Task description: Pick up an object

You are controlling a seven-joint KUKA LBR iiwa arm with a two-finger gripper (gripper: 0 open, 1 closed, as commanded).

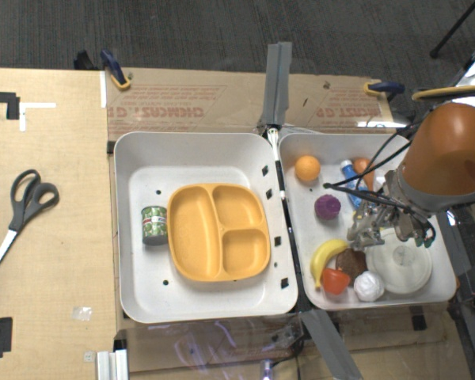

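1. In the camera view, the two-finger gripper (362, 236) is seen hanging low in the right white bin (301, 212), reached in from the right under the orange band of the arm.
2. Whether the jaws are released or clenched cannot be told; nothing is seen between them.
3. The curved yellow banana (326, 257) lies just left of and nearer than the jaws, almost beneath them.
4. Its long axis runs near to far, bowed toward the left, one end by the small red object (335, 281).
5. A round purple ball (328, 207) sits just farther and left of the jaws; a round orange ball (306, 169) sits farther still.
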